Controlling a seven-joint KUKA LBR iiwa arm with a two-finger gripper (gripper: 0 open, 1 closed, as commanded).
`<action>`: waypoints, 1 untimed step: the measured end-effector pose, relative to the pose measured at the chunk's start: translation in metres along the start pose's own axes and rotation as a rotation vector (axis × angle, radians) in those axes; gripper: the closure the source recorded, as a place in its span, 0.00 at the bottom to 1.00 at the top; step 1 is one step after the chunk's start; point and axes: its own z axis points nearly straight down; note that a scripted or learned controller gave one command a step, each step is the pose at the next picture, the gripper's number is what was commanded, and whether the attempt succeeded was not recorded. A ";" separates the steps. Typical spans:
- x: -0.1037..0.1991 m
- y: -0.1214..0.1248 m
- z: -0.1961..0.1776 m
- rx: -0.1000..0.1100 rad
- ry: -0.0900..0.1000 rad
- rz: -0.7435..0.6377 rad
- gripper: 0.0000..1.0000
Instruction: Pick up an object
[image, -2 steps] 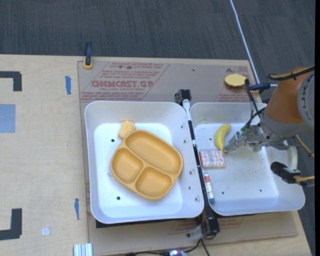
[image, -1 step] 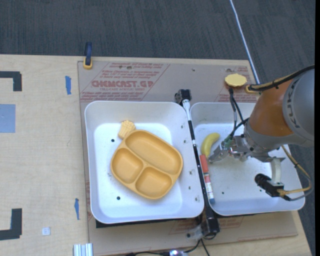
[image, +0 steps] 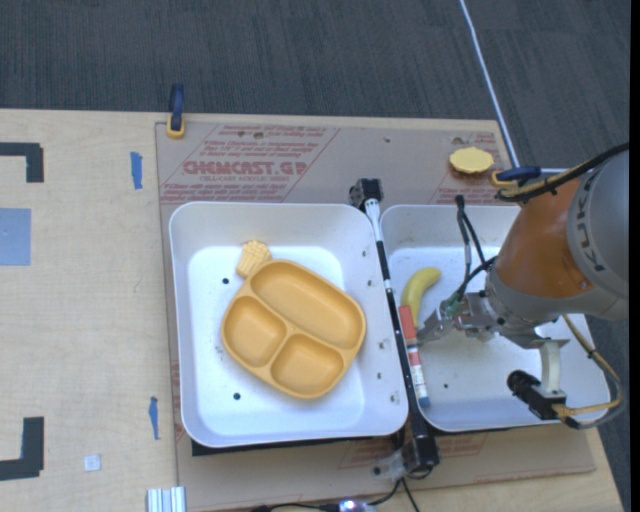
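— Banana (image: 420, 288), yellow, curved, lying on the floor of the right bin (image: 470, 405), close to the left wall.

— And touching anything?

— Apart from the gripper (image: 436, 327), just below and beside. Not between the fingers.

— State of the claw?

— Hard to make out; too small and dark against the bin to call spread or clenched. Cannot tell.

— Around it?

— Grey arm (image: 560, 260) with orange band reaching in from the right, low over the right bin. Black part with cable (image: 535, 393) near the bin's front right corner.

— Left side?

— Left bin (image: 190, 330) holding a yellow three-compartment plate (image: 292, 328), tilted diagonally. Small yellow corn-like piece (image: 252, 257) touching the plate's upper left rim.

— Beyond the bins?

— Round yellow disc (image: 471, 160) on the board behind the right bin. Blue-and-yellow clamp (image: 176, 110) at the board's back left corner.
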 end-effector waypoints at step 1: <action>0.001 0.050 0.001 0.000 0.000 -0.001 0.00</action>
